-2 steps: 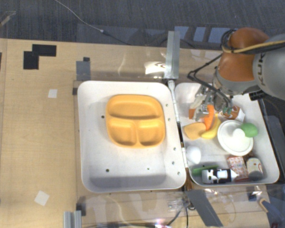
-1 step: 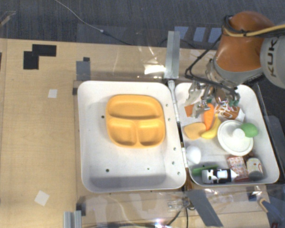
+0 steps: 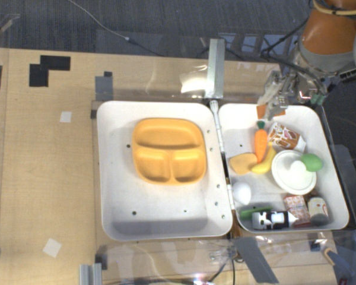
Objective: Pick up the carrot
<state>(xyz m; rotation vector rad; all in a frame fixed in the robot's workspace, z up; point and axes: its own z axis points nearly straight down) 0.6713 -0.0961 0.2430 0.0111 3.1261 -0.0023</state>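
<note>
The carrot (image 3: 260, 144) lies in the right bin (image 3: 328, 159), orange, roughly upright in the view, with its green stub end pointing to the bin's far wall. My gripper (image 3: 276, 103) hangs over the far edge of that bin, a little above and to the right of the carrot's green end, apart from it. A small orange piece (image 3: 262, 110) shows just left of the gripper, and I cannot make out what it is. Nothing is seen held.
Crowding the carrot are a snack packet (image 3: 283, 137), a tan lump (image 3: 242, 162) and a yellow piece (image 3: 261, 168). A white bowl (image 3: 293, 171), a green item (image 3: 312, 162), a white egg (image 3: 242, 192), a dark bottle (image 3: 267, 218) and small tins (image 3: 318, 210) fill the rest. The left bin (image 3: 115, 206) holds a yellow divided plate (image 3: 169, 151).
</note>
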